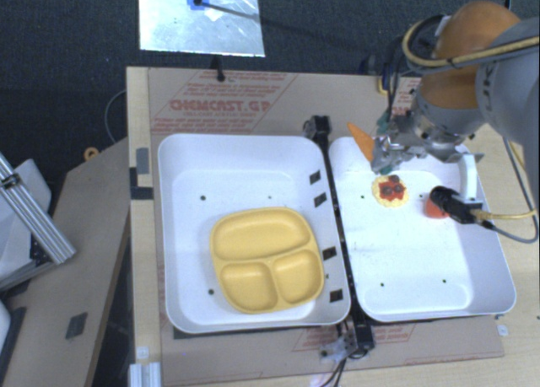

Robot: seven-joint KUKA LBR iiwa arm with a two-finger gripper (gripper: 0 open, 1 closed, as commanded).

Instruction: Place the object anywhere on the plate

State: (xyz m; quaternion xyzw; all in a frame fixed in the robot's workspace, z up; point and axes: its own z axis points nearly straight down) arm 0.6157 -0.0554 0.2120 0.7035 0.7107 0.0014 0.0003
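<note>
A small round yellow toy topped with red and dark bits (390, 190) lies in the right white bin (422, 284) — flat, near its far edge. The claw (384, 160) hangs just above it; its grip cannot be told. The yellow three-compartment plastic plate (266, 259) sits in the left white bin (194, 200).

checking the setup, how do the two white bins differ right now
The left bin bears a yellow three-compartment plate; the right bin bears small toy foods: a round yellow and red piece, an orange wedge and a red piece. The gripper is above the right bin, not the left. Both are shallow and white.
</note>
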